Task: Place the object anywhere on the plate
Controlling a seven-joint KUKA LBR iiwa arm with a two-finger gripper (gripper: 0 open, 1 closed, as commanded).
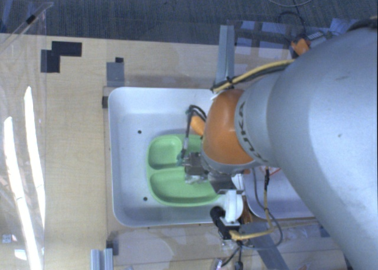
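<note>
Plate (168,171), green with two compartments, lies in the left white bin (127,145), and the arm's wrist (227,136) hangs over the plate's right side, hiding the object and its whereabouts. Whether the jaws are clenched or released I cannot tell. Its handling cannot be judged.

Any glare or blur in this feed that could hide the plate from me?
Camera view: bright glare streaks on the clear plastic sheet at left; the whole image is soft; the divided green plate in the shallow white bin is evenly lit, but the big grey arm covers its right side.
</note>
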